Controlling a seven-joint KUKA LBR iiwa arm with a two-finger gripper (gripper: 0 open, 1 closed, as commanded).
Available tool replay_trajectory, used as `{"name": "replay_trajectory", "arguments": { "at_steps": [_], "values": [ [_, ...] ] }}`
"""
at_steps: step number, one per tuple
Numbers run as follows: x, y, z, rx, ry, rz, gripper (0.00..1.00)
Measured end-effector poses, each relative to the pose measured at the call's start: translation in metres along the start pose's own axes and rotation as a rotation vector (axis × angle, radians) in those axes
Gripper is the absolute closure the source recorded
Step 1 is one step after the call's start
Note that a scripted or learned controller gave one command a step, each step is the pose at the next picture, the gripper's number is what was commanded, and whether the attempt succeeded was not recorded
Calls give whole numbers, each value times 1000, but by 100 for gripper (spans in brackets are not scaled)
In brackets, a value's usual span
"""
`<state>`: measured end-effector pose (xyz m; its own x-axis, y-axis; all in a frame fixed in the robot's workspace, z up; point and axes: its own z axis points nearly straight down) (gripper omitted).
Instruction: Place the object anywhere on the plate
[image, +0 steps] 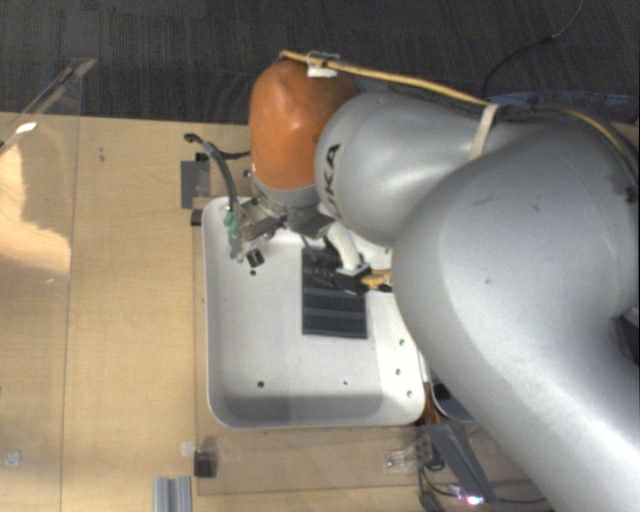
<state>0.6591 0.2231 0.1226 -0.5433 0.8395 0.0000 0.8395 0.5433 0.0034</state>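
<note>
My gripper (246, 240) hangs low over the far left corner of a shallow white bin (290, 405), close to its left wall. A small green part sits on the gripper's left side. Above it rises the orange band (288, 120) of the wrist, and the grey arm (500, 250) spreads over the whole right of the view. The arm hides the bin's right edge and whatever lies beyond it.
Pale wooden bench (100, 300) stretches to the left of the bin. A dark bracket (192, 183) with a black cable stands at the bin's far left corner. A small black block (205, 463) sits on the bench near the front.
</note>
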Motion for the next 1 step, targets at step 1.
{"name": "replay_trajectory", "arguments": {
  "at_steps": [1],
  "values": [
    [-22, 6, 26, -9, -16, -681, 100]
  ]
}}
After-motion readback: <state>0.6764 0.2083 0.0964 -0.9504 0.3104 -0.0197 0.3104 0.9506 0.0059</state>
